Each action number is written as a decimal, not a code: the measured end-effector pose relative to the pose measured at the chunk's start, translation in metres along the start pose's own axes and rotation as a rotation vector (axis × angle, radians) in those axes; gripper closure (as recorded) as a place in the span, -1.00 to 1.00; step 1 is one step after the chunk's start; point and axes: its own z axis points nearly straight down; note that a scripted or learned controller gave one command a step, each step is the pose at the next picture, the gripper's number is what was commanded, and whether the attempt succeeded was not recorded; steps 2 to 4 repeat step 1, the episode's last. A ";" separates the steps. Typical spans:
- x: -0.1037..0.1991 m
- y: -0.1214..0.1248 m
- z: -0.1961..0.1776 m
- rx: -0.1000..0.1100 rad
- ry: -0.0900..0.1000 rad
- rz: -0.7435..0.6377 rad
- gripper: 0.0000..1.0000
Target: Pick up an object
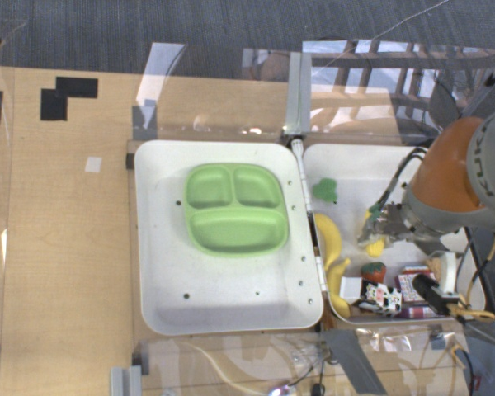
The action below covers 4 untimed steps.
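1. The bench (58, 246) bears two shallow white bins side by side, walled so that loose items cannot roll off during repeated tries.
2. The left bin (165, 304) holds a green divided tray (235, 207) at its centre, lying flat with its two small compartments toward 12 o'clock and the long one toward 6 o'clock.
3. The arm (466, 172) reaches in from 3 o'clock; its orange band sits above the wrist, and the wrist angles downward and toward 9 o'clock over the right bin (346, 163).
4. A yellow banana (332, 250) lies along the right bin's 9 o'clock wall, curving toward 6 o'clock, probably resting there because the wall stops it.
5. The gripper (378, 231) hangs low near the bin's centre, just beside a small yellow object (376, 247) at its 6 o'clock; whether its jaws are spread or closed I cannot tell, and nothing is visibly between them.
6. A small green object (325, 190) lies apart toward 11 o'clock of the gripper.
7. A small red object (374, 269) and a clutter of packets (396, 291) crowd the 6 o'clock edge; the likeliest target, I judge, is the yellow piece under the gripper
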 end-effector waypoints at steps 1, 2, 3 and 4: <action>0.076 0.035 -0.142 0.018 0.000 -0.070 1.00; 0.076 0.035 -0.142 0.018 0.000 -0.070 1.00; 0.076 0.035 -0.142 0.018 0.000 -0.070 1.00; 0.076 0.035 -0.142 0.018 0.000 -0.070 1.00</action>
